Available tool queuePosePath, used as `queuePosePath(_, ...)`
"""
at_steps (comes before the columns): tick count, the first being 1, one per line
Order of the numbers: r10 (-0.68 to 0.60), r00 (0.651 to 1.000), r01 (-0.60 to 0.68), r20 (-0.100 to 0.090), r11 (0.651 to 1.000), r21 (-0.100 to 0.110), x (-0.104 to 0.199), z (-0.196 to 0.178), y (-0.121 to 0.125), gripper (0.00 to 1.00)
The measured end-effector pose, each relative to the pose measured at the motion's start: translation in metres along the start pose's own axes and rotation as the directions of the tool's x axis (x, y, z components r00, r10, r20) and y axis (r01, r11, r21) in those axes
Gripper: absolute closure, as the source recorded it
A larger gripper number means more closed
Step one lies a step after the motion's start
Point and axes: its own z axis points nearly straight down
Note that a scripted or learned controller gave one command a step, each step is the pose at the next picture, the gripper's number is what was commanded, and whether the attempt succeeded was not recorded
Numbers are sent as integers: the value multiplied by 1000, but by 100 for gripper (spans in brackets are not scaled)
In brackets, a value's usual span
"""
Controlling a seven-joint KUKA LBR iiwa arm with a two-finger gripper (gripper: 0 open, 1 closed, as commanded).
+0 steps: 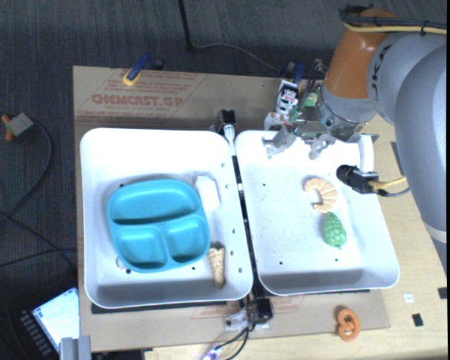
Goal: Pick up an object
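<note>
Orange and curled, a toy shrimp [322,192] lies in the right bin [375,276], just above a green bumpy toy [334,229]. Both lie loose, easy to grab. The claw [295,147] hangs over the bin's top edge, fingers spread and holding nothing, maybe ready to come down.

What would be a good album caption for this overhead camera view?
Gripper open above the right bin holding a shrimp and green toy; blue tray in the left bin.
</note>
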Motion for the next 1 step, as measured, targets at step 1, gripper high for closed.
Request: queuePosePath(1, 0, 1000, 0, 0, 1000, -5, -5, 97, -34, 0)
